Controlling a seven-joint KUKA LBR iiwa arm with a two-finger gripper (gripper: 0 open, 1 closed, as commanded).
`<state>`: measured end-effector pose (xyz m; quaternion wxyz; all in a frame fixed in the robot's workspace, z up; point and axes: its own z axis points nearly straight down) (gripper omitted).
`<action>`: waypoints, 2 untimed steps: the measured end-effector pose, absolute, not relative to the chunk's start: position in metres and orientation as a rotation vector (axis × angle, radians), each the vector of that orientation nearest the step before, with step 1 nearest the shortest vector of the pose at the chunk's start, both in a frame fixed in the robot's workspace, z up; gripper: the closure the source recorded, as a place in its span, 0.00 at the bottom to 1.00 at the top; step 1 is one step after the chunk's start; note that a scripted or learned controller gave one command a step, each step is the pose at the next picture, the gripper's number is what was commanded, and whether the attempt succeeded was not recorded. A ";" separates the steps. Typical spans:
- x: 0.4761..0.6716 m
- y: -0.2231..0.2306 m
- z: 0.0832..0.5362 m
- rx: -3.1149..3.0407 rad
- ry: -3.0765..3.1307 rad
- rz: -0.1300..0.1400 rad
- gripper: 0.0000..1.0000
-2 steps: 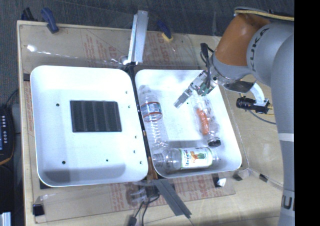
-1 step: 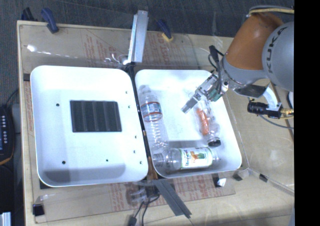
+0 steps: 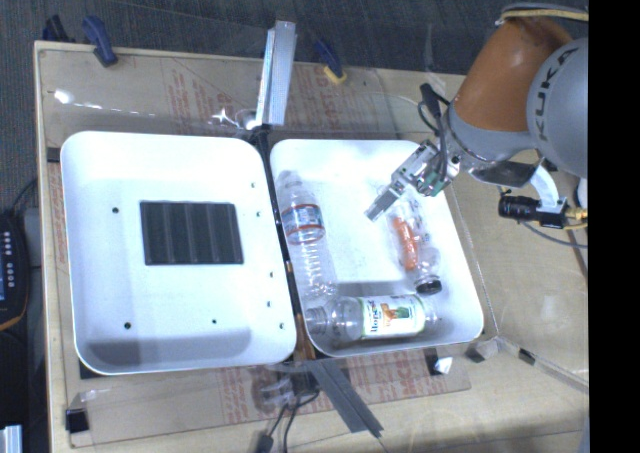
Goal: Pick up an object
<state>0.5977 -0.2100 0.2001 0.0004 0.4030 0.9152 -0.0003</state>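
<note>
My gripper [image 3: 392, 196] hangs over the upper part of the right bin [image 3: 345, 153], and I cannot tell how it is set. I count three bottles in that bin. Just below my gripper lies a small clear bottle with orange contents [image 3: 412, 243], dark cap pointing away from me toward the bin's lower right corner; whether I touch its upper end I cannot say. Well to my left a clear water bottle [image 3: 305, 231] lies lengthwise along the bin's left wall. Farther below me, a third bottle with a green and orange label [image 3: 385, 317] lies across the bottom wall, its end near the water bottle's. Between the three the white floor is bare, straight left of and below my gripper. The left bin [image 3: 90, 271], beyond the water bottle, holds one dark ribbed rectangle [image 3: 191, 233] with open floor around it. My arm [image 3: 520, 91] comes in from the right, orange band above the wrist, slanting down and leftward.
</note>
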 end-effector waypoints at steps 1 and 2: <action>0.593 -0.209 0.185 1.255 2.881 -0.002 0.00; 0.604 -0.208 0.194 1.096 2.942 -0.001 0.00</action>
